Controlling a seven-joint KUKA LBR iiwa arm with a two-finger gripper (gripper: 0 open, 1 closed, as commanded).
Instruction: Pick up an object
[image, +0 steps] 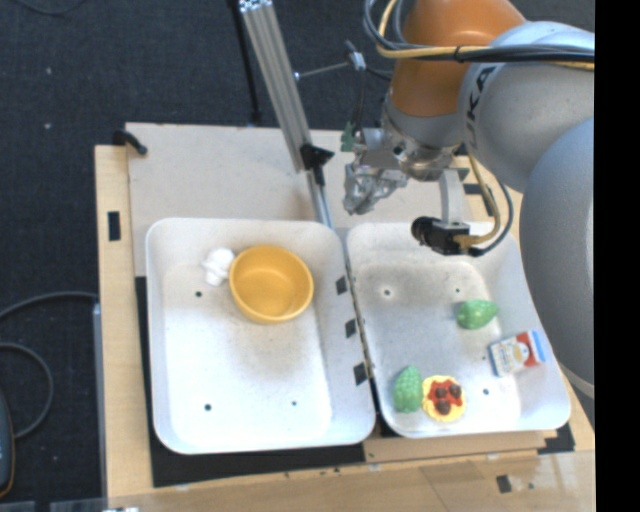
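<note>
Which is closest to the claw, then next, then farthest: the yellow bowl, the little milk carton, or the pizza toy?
From the claw, at the top edge between the bins:
1. Yellow bowl, in the left bin.
2. Milk carton, by the right bin's right side.
3. Pizza toy, at the right bin's front edge.

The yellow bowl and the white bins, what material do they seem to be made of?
The yellow bowl looks like moulded plastic: even colour, smooth wall, soft sheen. The left bin and right bin look like thin formed plastic with rounded rims, matte and scuffed grey in the middle. Looks alone cannot confirm this.
</note>
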